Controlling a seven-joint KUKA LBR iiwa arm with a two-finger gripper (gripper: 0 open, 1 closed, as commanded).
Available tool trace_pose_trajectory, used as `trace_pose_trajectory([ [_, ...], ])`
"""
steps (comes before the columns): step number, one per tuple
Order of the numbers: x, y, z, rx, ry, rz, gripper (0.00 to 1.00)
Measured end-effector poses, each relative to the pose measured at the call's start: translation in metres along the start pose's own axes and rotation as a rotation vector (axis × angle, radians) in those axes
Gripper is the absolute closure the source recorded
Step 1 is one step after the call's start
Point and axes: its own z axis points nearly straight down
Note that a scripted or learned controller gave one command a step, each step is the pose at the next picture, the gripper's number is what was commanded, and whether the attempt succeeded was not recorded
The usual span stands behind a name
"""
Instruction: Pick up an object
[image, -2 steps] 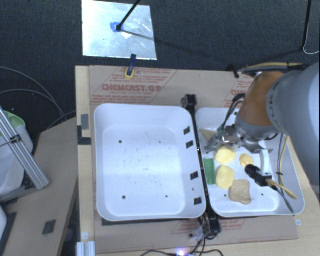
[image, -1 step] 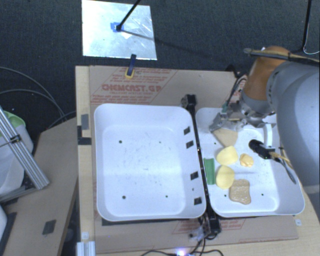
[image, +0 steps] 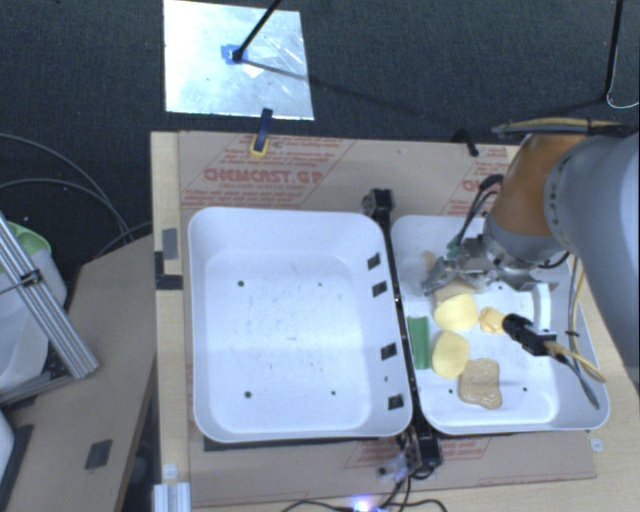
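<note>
At the right of the frame, the gripper hangs low in the right bin, just above the yellow pieces, likely so it can grab one. I cannot tell its state.

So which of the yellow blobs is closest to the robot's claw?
The upper pale yellow piece, sitting just below the gripper in the right bin. The other pale yellow piece lies lower down, and the small darker yellow one sits off to the right.
</note>
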Motion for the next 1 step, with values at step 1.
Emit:
trace_pose_trajectory([
  [1,0.0263,-0.0208,0.0001,-0.001,0.0,-0.004,0.0],
])
